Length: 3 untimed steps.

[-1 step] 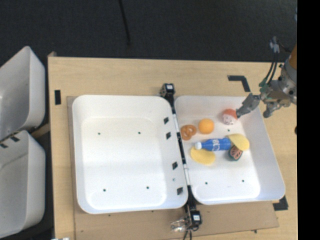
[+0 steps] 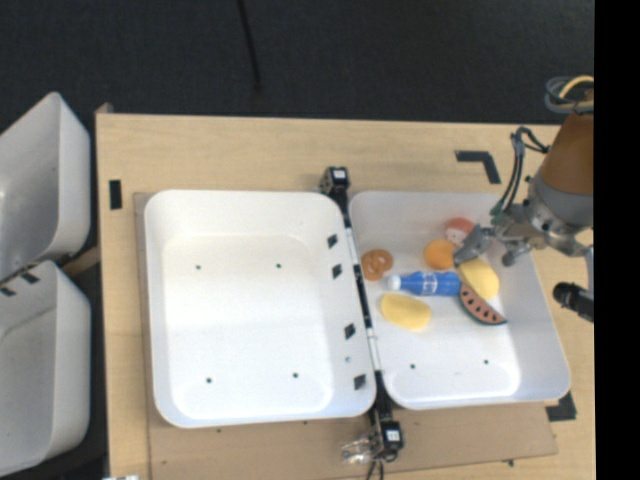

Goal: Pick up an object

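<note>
Arm: the grey KUKA comes in from the right, orange band (image 2: 572,158) up above the wrist, leaning over the right bin.

Gripper (image 2: 487,251): hanging over the middle of the right bin, just above the pile of toys. One dark finger (image 2: 472,247) angles down-left toward the orange ball; the other is on the right side.

Fingers: spread apart from what I can see, nothing pinched between them. The yellow piece sits right under them, but I can't say they're touching it.

Right bin (image 2: 470,383): all the stuff is in here, bunched in the far-to-middle part.

Orange ball (image 2: 438,255): just left of the gripper tip, near the far side.

Red and white thing (image 2: 459,229): small, just beyond the ball; too blurry to name.

Yellow piece (image 2: 481,279): directly below the gripper, leaning against the watermelon slice.

Watermelon slice (image 2: 483,311): red with a dark rind, nearest-right of the bunch.

Blue bottle (image 2: 428,284): lying on its side, white cap pointing left, between the ball and the lemon-ish blob.

Yellow blob (image 2: 405,312): just on the near side of the bottle.

Donut-looking ring (image 2: 377,263): brownish, close to the divider between the bins.

Left bin (image 2: 175,298): plain white, sits right beside the right one.

Bench (image 2: 220,153): light wood under both bins.
</note>
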### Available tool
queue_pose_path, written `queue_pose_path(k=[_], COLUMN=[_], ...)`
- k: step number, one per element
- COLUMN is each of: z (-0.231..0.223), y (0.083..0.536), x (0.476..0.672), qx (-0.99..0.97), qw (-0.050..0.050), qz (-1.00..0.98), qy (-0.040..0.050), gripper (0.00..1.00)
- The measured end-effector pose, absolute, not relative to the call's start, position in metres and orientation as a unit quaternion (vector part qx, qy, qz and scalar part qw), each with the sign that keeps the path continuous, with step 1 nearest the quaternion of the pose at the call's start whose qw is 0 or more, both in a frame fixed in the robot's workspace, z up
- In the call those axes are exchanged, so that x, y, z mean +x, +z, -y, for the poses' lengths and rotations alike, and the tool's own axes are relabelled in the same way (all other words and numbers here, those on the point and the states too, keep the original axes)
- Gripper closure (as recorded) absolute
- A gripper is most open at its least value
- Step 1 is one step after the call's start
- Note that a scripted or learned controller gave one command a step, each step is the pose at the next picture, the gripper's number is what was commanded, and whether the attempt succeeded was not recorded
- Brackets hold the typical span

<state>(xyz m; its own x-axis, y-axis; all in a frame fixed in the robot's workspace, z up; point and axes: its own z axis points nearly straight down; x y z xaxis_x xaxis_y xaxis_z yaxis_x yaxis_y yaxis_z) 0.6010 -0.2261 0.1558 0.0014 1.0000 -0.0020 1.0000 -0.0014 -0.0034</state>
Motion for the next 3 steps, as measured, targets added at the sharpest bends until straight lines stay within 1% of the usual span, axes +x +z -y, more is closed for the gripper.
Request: queue_pose_path(k=[1,2,3], z=[0.230,0.167,0.123], y=[0.097,0.103,0.101], x=[0.541,0.627,0.638], qx=[-0.708,-0.704,-0.708], qw=[0.003,-0.003,-0.001], qz=[0.706,0.710,0.706], qy=[0.0022,-0.0021,0.0000], gripper=[0.00,0.00,0.00])
